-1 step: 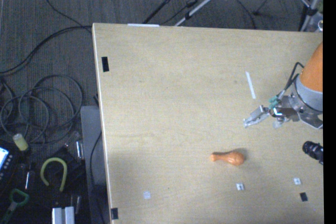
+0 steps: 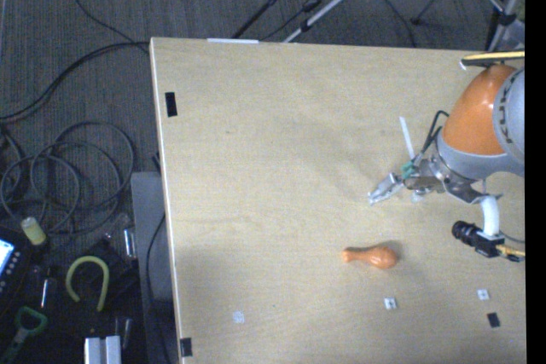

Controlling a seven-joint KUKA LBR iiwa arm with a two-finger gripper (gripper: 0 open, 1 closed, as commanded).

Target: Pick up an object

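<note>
Orange gourd-shaped object mid-board (open wood around); jaws above.

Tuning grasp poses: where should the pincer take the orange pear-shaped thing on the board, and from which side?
Take the orange pear-shaped thing across its narrow neck, left of the bulb, coming straight down from above. It lies flat with its long axis running left-right, so the fingers should close front-to-back. The pincer sits just above it in the view.
</note>
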